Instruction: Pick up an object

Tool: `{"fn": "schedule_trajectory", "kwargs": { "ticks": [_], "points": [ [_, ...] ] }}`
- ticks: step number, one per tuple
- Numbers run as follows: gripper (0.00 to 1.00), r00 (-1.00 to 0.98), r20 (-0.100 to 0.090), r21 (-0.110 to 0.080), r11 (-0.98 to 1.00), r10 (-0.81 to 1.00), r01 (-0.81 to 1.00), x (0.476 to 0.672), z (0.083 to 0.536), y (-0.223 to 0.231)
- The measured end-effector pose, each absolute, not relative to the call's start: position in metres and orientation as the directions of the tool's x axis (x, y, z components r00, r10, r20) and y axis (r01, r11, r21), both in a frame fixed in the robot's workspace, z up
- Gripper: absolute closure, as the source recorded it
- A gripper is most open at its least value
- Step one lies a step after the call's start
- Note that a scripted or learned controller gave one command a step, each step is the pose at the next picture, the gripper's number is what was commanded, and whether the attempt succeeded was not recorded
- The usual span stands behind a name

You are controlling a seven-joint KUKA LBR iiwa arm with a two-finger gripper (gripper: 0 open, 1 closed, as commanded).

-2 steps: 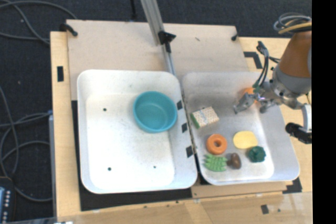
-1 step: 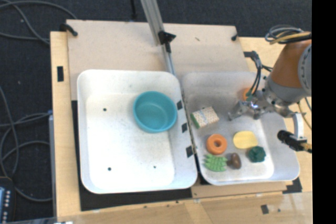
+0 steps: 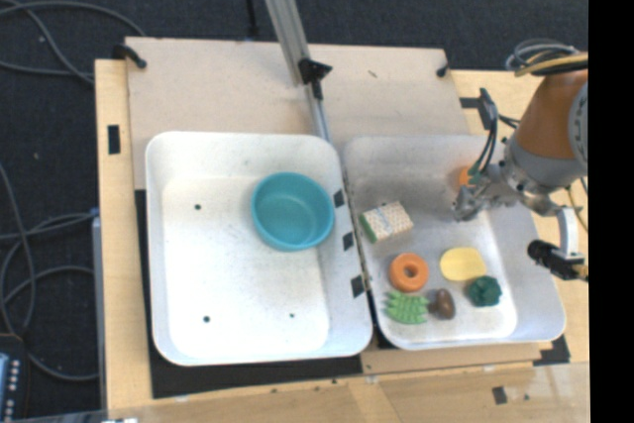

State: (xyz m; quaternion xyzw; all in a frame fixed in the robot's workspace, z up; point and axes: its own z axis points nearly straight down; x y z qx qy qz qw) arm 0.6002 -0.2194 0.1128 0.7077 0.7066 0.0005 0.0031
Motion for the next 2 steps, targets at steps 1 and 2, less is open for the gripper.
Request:
{"fn": "schedule_trajectory", "kwargs": {
  "ticks": [1, 2],
  "points": [
    [1.0, -0.002, -0.002, 0.009, 0.002, 1.0, 1.0, 0.605, 0.177, -0.223],
    [1.0, -0.004, -0.002, 0.008, 0.004, 1.0, 1.0, 0.612, 0.227, -0.216]
  ]
}}
